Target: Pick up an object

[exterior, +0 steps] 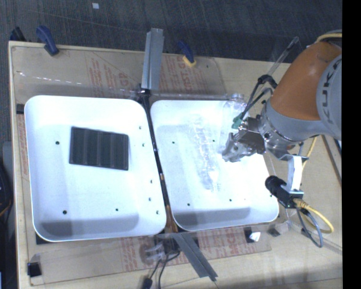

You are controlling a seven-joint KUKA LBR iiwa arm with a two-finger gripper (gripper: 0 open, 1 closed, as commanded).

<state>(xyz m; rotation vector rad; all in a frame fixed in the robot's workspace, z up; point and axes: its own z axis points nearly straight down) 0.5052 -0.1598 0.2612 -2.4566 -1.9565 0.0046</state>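
A dark grey ribbed rectangular slab (99,148) lies flat in the left bin (42,179), towards its back. A clear, crinkled plastic item (204,152) lies in the middle of the right bin (192,212), hard to make out against the white. My gripper (230,153) hangs over the right half of the right bin, right at the clear item's right edge. The arm's orange band (307,80) and grey wrist rise behind it to the right.
A grey metal bar (152,59) stands at the back between the bins, with blue clamps (48,41) along the bench's far edge. Cables and a black fitting (280,188) hang by the right bin's right rim.
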